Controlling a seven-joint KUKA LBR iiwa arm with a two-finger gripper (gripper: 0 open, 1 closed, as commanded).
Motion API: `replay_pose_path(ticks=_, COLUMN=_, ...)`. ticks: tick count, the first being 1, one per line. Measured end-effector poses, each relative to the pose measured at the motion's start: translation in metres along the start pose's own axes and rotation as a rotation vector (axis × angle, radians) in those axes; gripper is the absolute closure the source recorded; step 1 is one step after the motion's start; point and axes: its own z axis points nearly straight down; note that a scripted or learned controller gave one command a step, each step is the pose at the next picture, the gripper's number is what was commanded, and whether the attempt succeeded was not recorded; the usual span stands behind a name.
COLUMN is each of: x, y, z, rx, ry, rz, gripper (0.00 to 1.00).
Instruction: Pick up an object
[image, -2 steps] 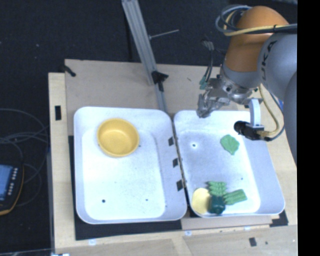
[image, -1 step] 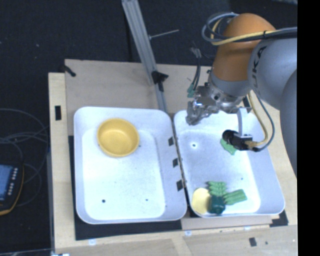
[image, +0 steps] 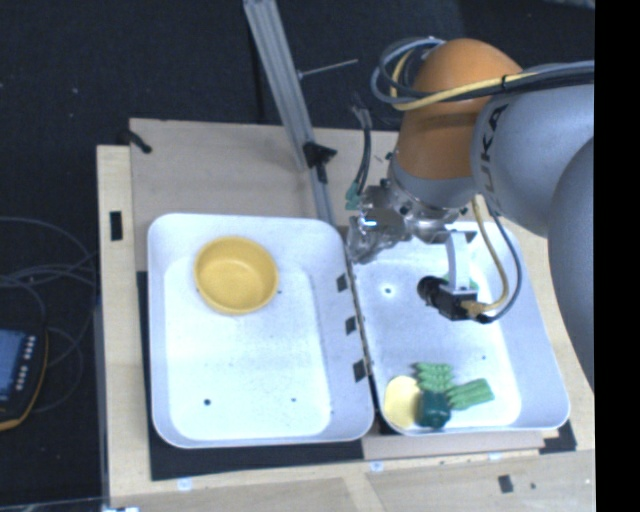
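Note:
A yellow bowl sits in the far part of the left bin. In the near left corner of the right bin lie a pale yellow round piece, a green ridged toy and a dark teal piece, all bunched together. My gripper hangs over the far left corner of the right bin, close to the divider between the bins. It is well away from the green cluster and right of the bowl. Nothing shows in its grasp.
The grey arm with its orange band covers the far right of the right bin. A black cable fitting hangs below the wrist. A slanted metal rail rises behind the bins.

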Motion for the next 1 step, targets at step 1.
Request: replay_pose_path(ticks=1, x=0.0518, y=-0.0259, z=0.01, rx=0.0, ry=0.0, rz=0.0, gripper=1.0)
